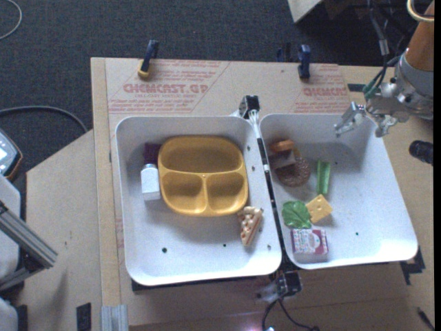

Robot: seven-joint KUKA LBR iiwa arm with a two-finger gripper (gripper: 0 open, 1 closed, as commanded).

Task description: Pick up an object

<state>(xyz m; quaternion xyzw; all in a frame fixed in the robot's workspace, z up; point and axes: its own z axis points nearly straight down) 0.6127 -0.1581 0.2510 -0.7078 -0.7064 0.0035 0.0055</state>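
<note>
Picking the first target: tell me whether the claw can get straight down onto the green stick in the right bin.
Probably yes. The green stick lies flat with bare bin floor on its right, and nothing is stacked on it. The claw hovers above the right bin's back corner. The brown round piece beside it leaves only a narrow gap.

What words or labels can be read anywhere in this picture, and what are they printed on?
"CHEMCAST GP": red print on the board under the bins, left part.
The same red print repeats on the board's right part, cut off by the right bin; the smaller lines beneath are too blurred to read.
Red-and-white packet: print too small to read.
</note>
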